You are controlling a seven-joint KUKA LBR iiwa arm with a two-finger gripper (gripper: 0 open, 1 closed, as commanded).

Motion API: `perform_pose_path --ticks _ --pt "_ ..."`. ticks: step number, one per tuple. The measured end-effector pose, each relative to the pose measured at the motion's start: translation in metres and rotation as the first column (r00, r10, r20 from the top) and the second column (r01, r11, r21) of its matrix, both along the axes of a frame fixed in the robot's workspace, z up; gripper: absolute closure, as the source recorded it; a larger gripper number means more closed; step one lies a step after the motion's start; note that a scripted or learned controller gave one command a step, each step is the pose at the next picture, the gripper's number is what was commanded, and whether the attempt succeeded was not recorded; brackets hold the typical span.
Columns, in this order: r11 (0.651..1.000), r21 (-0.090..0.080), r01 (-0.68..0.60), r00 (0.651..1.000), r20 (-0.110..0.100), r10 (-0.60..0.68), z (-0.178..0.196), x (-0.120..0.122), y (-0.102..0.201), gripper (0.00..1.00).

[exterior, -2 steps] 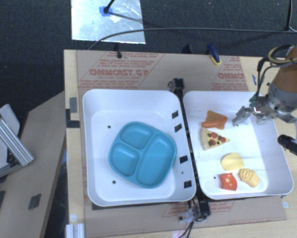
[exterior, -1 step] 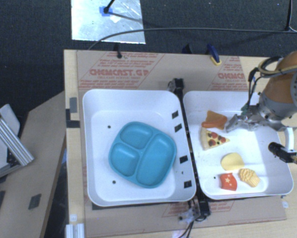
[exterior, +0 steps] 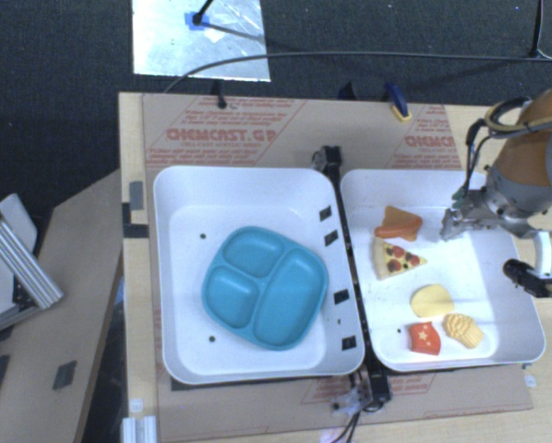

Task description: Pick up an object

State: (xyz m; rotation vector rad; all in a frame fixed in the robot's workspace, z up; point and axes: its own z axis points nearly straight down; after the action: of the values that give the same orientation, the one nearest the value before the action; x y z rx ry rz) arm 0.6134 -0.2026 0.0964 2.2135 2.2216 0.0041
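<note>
Pincer (exterior: 453,221) hovers at the right bin's (exterior: 525,289) upper right, jaws too blurred for us to judge. We should descend squarely over the nearby toast piece (exterior: 402,221), just left, before clamping.

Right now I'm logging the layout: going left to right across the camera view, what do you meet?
Blue divided plate → pizza slice toy → red toy → ridged yellow toy → gripper.
</note>
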Motion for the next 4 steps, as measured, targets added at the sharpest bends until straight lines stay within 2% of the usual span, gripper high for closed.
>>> perform_pose_path --ticks 2,3,4 --pt "1.0 -0.001 0.002 1.0 0.002 -0.002 0.105 -0.006 -0.001 1.0" --pt "1.0 0.0 -0.002 1.0 0.0 0.002 0.139 -0.005 -0.001 1.0" --pt "1.0 0.003 -0.007 1.0 -0.004 0.007 0.14 -0.007 0.058 1.0"
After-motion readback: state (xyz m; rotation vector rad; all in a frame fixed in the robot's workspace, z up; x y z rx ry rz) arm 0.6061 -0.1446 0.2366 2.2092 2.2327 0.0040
